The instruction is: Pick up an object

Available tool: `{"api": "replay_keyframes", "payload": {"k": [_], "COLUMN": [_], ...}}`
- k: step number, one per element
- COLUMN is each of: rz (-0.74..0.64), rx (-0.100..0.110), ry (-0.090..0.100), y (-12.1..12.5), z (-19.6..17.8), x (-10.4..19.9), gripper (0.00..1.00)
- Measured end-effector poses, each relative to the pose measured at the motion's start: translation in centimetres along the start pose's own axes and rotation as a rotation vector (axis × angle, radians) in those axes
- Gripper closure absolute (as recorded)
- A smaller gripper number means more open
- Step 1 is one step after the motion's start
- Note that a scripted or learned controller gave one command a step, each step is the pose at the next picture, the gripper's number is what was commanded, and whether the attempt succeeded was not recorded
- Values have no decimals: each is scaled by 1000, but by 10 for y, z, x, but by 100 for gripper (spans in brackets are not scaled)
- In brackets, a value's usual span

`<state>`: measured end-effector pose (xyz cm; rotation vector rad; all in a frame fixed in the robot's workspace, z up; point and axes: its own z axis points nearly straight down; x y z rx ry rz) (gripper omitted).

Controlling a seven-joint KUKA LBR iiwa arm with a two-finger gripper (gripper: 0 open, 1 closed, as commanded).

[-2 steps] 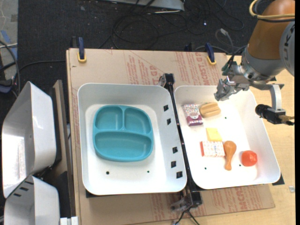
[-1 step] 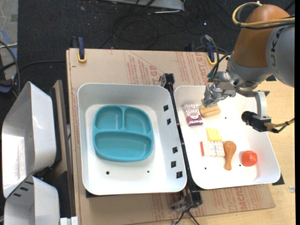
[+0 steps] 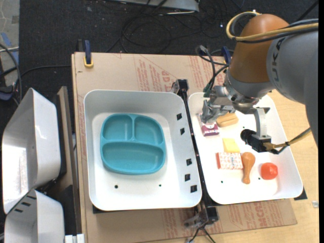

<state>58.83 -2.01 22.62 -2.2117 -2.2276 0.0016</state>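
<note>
Grey arm with orange band reaching in from right, gripper (image 3: 209, 116) lowered over right bin (image 3: 289, 186), upper left corner, just above small maroon packet (image 3: 210, 130). Finger state: cannot tell. Bread roll (image 3: 227, 120) just beside. Teal divided plate (image 3: 133, 143) resting in left bin (image 3: 96, 186) on worktop (image 3: 129, 67).

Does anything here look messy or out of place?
Nothing stands out. The blue divided plate lies flat in the left bin; the toy foods, like the tomato and drumstick, lie scattered but unspilled in the right bin.
</note>
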Motion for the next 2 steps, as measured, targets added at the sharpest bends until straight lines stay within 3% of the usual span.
{"api": "replay_keyframes", "payload": {"k": [2], "rz": [-1], "rx": [1], "ry": [0], "y": [-30], "z": [9], "x": [91], "gripper": [100]}}
